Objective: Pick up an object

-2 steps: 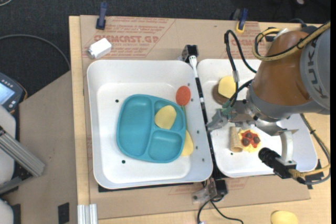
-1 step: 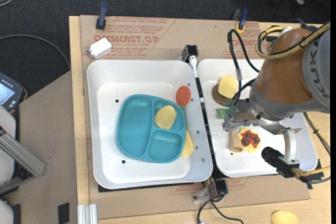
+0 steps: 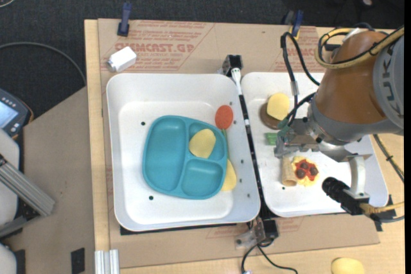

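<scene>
Pizza slice [image 3: 300, 171] beneath arm [image 3: 350, 96], right bin [image 3: 321, 205]

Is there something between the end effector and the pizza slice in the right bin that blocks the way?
Nothing visible does. The end effector hangs in the right bin, just above the pizza slice, with no other object between them. The burger lies farther back, off that path.

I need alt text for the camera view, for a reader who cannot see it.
The grey and orange arm reaches over the right bin, above a pizza slice. The left bin holds a blue divided plate with a yellow piece.
</scene>
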Action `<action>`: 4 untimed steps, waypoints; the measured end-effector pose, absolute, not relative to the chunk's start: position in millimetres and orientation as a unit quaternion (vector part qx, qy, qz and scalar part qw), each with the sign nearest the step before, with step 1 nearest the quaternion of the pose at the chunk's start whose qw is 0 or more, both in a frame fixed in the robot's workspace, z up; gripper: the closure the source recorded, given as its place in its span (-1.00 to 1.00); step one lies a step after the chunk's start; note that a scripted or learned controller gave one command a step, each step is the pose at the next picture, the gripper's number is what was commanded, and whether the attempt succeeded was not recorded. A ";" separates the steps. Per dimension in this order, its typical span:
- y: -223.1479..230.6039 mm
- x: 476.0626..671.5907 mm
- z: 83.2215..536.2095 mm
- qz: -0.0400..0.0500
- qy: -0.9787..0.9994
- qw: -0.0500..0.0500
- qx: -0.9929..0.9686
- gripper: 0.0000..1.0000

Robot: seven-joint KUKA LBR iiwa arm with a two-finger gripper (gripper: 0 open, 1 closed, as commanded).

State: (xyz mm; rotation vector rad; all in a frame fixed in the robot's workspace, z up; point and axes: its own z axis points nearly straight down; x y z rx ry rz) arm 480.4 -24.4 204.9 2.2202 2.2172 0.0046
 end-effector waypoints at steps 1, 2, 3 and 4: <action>-24.3 481.0 214.8 0.002 0.707 0.003 0.708 1.00; -24.2 481.5 224.5 0.002 0.707 0.003 0.708 1.00; -24.1 482.2 234.6 0.003 0.707 0.004 0.708 1.00; -7.4 480.8 459.6 0.008 0.708 0.007 0.706 1.00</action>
